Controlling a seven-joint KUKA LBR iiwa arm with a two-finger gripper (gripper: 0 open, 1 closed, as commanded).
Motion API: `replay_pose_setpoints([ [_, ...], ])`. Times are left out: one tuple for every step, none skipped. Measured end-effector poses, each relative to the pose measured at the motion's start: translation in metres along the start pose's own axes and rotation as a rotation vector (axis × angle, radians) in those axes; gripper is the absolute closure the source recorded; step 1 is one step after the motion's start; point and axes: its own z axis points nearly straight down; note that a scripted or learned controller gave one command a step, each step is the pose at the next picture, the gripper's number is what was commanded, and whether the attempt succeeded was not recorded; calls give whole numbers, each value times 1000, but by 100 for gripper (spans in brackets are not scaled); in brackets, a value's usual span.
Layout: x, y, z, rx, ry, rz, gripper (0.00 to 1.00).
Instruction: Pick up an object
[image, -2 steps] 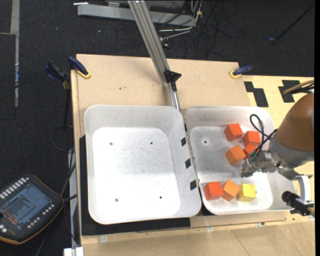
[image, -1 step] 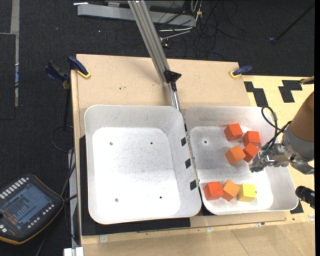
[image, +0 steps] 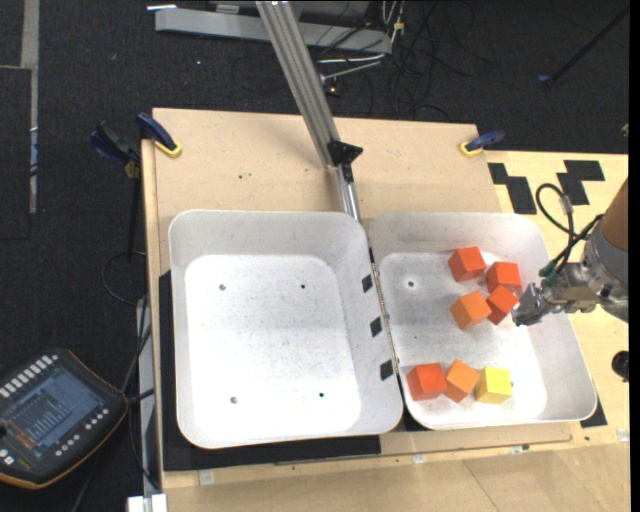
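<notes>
The arm reaches in from the right and its end effector (image: 522, 312) sits low over the right bin (image: 560, 385), at the right side of the upper cluster of blocks. Its dark tip lies right against a red-orange block (image: 502, 303), which looks tilted rather than flat on the bin floor. From this slanted overhead view I cannot tell how far apart the fingers are, nor whether the block sits between them or is merely touched at its side.

That block belongs to a tight group of four. Just above it is another red-orange block (image: 504, 274), touching or nearly touching it. To the upper left lies a third red-orange block (image: 465, 263), and to the lower left an orange block (image: 469, 309), close beside the tilted one.

Along the near edge of the same bin a second row of three stands well apart from the end effector: a red-orange block (image: 428, 380) at the left, an orange block (image: 462, 379) in the middle touching it, and a yellow block (image: 495, 384) at the right, just beside the orange one.

The left bin (image: 200, 300) lies alongside the right bin, their rims meeting in the middle of the bench (image: 250, 150). A handheld control pendant (image: 50, 415) rests on the floor at lower left.
</notes>
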Motion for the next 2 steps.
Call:
replay_pose_setpoints([
  [0,2,-53,1,-1,1,100],
  [52,10,-55,6,4,-3,100],
])
